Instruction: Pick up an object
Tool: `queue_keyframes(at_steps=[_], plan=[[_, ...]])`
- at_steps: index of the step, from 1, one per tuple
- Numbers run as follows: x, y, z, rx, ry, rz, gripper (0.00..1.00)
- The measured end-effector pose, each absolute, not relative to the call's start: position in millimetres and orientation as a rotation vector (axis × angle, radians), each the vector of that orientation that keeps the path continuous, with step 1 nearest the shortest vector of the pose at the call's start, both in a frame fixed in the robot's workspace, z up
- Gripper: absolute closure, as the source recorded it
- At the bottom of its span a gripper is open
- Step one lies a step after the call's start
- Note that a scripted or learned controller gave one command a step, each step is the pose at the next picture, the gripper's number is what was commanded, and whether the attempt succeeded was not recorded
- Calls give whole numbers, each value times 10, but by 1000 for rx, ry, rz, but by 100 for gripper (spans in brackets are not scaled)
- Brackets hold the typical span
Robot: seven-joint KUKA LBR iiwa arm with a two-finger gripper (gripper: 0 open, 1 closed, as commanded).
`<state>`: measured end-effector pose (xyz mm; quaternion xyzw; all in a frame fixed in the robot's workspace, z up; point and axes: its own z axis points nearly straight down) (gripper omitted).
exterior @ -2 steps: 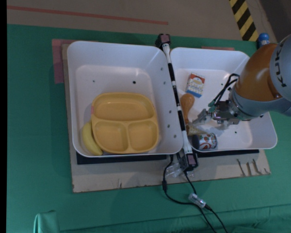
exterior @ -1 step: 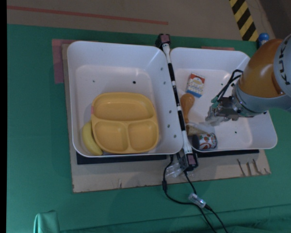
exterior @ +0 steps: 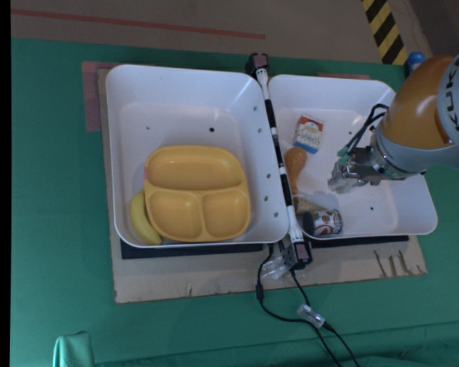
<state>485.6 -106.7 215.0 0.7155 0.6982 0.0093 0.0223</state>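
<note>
My gripper (exterior: 339, 180) hangs over the middle of the right bin (exterior: 413, 212), reaching in from the right. Just left of it lies an orange-brown drumstick-shaped object (exterior: 295, 164) near the bin's left wall. A small white and orange carton (exterior: 309, 132) lies further back. A dark can (exterior: 322, 222) with a red label lies on its side at the front left corner, with a tan object (exterior: 310, 202) just behind it. Nothing shows between the fingers.
The left bin (exterior: 130, 98) holds a yellow divided tray (exterior: 196, 192) and a banana (exterior: 141, 219) at the tray's left edge. A black divider rail (exterior: 275, 147) runs between the bins. Cables (exterior: 306, 312) trail off the bench's front.
</note>
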Motion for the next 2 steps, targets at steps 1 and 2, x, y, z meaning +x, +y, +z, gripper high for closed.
queue_keyframes(at_steps=[1,2], plan=[[4874,-1091,2283,2217,2147,36,100],[4873,-1091,2283,2217,2148,36,0]])
